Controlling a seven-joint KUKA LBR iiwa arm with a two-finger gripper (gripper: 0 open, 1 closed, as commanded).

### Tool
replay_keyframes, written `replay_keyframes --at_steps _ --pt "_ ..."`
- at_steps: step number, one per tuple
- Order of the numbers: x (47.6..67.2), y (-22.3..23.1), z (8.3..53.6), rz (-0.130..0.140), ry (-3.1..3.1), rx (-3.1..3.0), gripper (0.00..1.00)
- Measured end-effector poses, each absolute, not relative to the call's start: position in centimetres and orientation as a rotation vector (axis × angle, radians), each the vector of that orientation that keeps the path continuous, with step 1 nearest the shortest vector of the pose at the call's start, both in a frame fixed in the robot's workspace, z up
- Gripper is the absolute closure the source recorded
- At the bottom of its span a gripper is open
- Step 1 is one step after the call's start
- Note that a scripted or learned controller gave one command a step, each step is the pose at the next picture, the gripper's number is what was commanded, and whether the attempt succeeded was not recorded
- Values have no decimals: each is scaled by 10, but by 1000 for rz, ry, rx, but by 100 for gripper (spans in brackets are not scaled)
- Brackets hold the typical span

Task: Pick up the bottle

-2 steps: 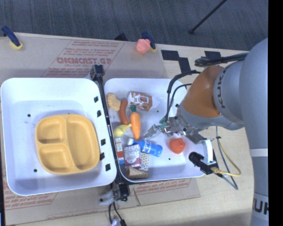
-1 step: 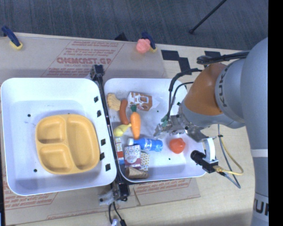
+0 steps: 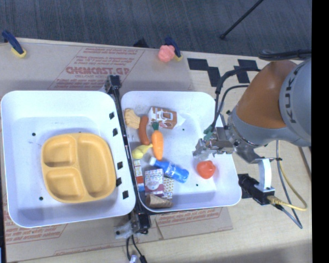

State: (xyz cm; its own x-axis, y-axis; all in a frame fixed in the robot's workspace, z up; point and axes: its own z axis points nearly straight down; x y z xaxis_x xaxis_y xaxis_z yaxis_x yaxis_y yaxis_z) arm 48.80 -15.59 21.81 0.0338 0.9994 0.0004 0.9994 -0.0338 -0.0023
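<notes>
A small blue bottle (image 3: 172, 170) with a white cap lies on its side in the right bin (image 3: 205, 106), near the bin's lower middle, among other toy items. My gripper (image 3: 204, 149) hangs over the right part of that bin, about a hand's width right of the bottle and just above a red tomato-like toy (image 3: 206, 169). Nothing shows between its fingers.
In the right bin an orange carrot (image 3: 157, 144), a sausage (image 3: 143, 130), a brown-and-white carton (image 3: 163, 117) and a printed packet (image 3: 154, 181) crowd the left side by the bottle. The left bin (image 3: 22, 106) holds a yellow divided plate (image 3: 77, 166). A pink object (image 3: 166, 53) sits behind the bins.
</notes>
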Motion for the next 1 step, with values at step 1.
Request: replay_keyframes --at_steps 1 --pt "476 -106 237 3 -2363 -2063 100"
